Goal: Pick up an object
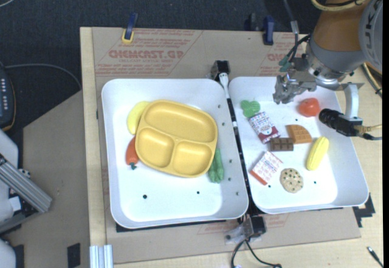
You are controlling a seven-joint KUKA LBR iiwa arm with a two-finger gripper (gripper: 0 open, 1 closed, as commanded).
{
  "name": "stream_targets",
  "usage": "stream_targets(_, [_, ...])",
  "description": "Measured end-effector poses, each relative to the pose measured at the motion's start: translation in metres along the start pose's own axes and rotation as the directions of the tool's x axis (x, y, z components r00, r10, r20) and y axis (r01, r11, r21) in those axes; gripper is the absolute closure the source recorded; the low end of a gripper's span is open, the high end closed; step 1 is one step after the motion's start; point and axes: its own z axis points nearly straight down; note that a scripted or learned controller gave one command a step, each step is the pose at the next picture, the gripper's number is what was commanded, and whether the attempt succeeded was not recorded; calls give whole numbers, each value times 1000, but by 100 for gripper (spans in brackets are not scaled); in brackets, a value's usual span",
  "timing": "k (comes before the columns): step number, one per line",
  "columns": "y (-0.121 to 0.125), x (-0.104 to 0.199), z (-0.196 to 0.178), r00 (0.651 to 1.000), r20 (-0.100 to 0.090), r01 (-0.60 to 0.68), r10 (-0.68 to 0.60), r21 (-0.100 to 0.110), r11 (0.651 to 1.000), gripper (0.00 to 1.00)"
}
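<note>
a grey arm with an orange band reaches in from the right, and its gripper (285,93) hangs over the far part of the right bin (340,182), near that bin's back wall. from this slant i cannot tell whether the jaws are wide or narrow, and nothing can be seen between them. 8 loose things lie in the right bin. a green piece (250,106) sits just to the left of the gripper and a red tomato (309,107) just to its right, both apart from it. nearer the camera a red and white packet (262,126) lies tilted below the green piece, with a dark chocolate bar (281,144) touching its lower end and a brown cracker (298,134) beside the bar. a yellow banana (317,152) lies to the right of those, a second red and white packet (266,168) lies toward the front, and a round cookie (292,180) rests just beside that packet. the left bin (170,200) holds a yellow plate (176,138) with 3 compartments, tilted. a yellow piece (137,116) and a red pepper (131,152) poke out at its left edge, and a green vegetable (216,166) lies along its right edge against the bin wall. both bins stand side by side on the desk (182,48), a pale brown board with red print, held by 2 blue clamps (129,27) at its far edge.
</note>
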Motion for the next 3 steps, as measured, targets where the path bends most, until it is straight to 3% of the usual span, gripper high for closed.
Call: stream_targets(3, [-95, 124, 16, 1000, 0, 0, 0, 2, 1000, 100])
